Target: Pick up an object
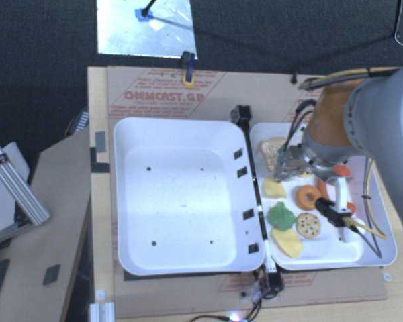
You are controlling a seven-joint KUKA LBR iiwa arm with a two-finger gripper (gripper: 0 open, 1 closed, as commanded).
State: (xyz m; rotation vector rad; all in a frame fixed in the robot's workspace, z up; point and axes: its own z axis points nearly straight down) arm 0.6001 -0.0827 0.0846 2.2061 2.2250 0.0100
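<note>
My gripper [283,172] is low in the right bin [383,250], near its left wall. It hovers just above a pale yellow piece [274,189] and just below a tan bread slice [271,149]. Whether it touches either one I cannot tell. An orange donut [307,196] lies to its right. In front of that are a green leafy piece [281,215], a chocolate-chip cookie [308,225] and a yellow fruit [287,243]. A red piece [342,172] peeks out from under the wrist.
The left bin [131,139] stands beside the right one, with a black-clipped divider [250,173] between them. The arm [363,123] covers the right bin's back part. A blue and yellow clamp [187,69] sits on the board behind the bins.
</note>
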